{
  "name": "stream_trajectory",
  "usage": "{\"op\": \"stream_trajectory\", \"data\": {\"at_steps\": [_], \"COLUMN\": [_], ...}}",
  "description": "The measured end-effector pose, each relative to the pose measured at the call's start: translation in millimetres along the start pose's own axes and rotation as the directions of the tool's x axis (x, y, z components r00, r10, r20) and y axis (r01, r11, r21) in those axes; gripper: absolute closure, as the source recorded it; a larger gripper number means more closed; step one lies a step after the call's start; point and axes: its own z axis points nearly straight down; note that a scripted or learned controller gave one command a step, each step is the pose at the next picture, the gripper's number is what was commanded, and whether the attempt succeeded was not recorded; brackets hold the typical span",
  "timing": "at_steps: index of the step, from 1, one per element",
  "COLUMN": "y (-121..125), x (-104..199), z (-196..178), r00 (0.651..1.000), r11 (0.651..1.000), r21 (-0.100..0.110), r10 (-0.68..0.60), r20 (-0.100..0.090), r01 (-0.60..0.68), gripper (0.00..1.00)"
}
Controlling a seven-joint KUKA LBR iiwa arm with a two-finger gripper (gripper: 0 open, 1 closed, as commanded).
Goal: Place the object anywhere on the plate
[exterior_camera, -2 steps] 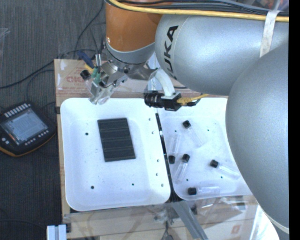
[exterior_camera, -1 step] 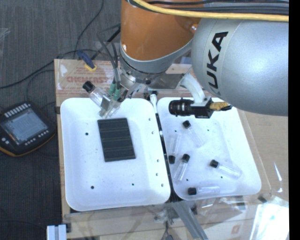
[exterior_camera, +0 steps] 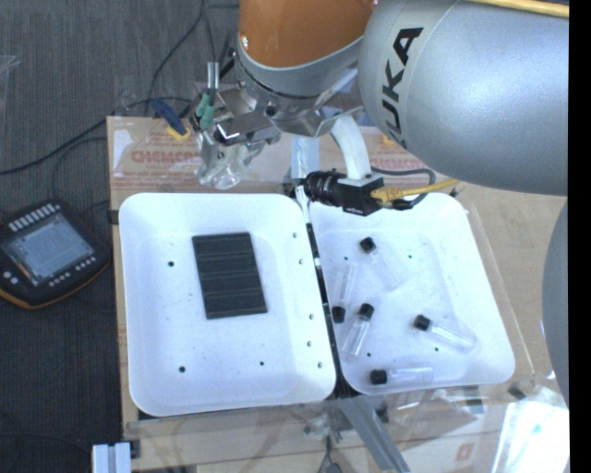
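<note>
The big grey arm reaches in from the right, and black letters "UKA" run down its casing, the rest of the word cut off by the curve. Below the orange band sits the hand, hovering past the far edge of the left bin. Something clear and glassy shows at its tips, but whether the fingers are apart or clamped on it I cannot tell. In the left bin lies the plate, a dark ribbed rectangle, flat and bare near the middle. Over in the right bin, clear vials with black caps lie scattered, five or so, some close to the divider, one at the near edge. Red printing runs along the cardboard on the surface beyond the bins, too faint to read. Far left, a handheld pendant with a grey screen rests on the floor.
</note>
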Motion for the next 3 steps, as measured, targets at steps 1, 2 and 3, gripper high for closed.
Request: {"op": "stream_trajectory", "data": {"at_steps": [1,2,3], "y": [-4.8,67.0,79.9], "x": [4.5,-21.0,-33.4], "z": [-24.4,-23.7,-24.5], "r00": [0.925,0.993,0.836], "r11": [0.925,0.993,0.836], "r21": [-0.001,0.0,-0.002], "r10": [-0.379,-0.12,-0.549], "r20": [0.001,-0.001,0.002], "r01": [0.379,0.12,0.549], "gripper": [1.0,1.0,1.0]}}
